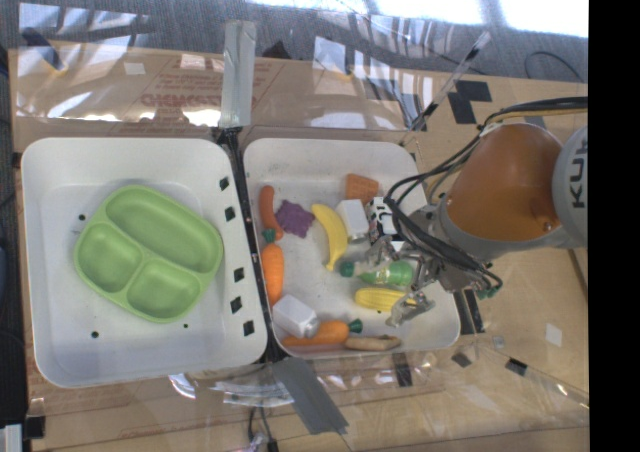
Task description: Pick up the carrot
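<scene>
One carrot (272, 274) lies along the left wall of the right bin (318, 152), its green top pointing to the back. A second carrot (322, 333) lies along the bin's front wall, its green top to the right. My gripper (396, 283) hangs low over the bin's right side, well to the right of the first carrot. It is open, with its fingers (411, 308) straddling a green bottle (397, 273) and a yellow corn cob (379, 298). Neither carrot is touched.
The right bin also holds a banana (331, 232), a sausage (266, 206), a purple piece (294, 218), two white blocks (295, 316), an orange piece (361, 186) and a breadstick (372, 343). The left bin (45, 270) holds a green divided plate (148, 252).
</scene>
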